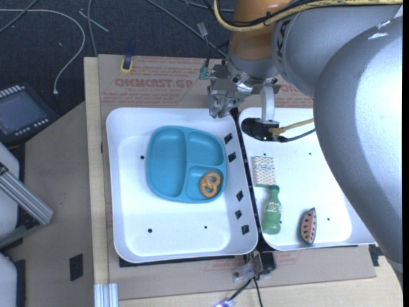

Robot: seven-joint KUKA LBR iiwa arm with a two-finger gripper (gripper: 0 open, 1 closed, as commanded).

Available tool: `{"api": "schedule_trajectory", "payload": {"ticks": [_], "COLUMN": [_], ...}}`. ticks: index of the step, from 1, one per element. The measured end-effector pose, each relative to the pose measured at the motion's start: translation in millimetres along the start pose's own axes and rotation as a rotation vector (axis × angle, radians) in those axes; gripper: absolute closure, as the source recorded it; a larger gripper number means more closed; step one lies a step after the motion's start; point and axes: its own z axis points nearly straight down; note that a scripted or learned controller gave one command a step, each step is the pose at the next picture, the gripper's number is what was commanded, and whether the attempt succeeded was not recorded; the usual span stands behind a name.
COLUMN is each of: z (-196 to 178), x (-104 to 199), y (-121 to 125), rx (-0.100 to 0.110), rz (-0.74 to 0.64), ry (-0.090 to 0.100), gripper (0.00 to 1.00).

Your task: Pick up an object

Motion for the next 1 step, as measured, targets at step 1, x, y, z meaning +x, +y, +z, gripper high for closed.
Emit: {"api": "schedule_trajectory", "payload": {"ticks": [1], "z": [-1.5], "x": [-2.2], "y": [-0.5], "rx": [0.000], "rz": [0.002], "ry": [0.000], "gripper": [0.00]}}
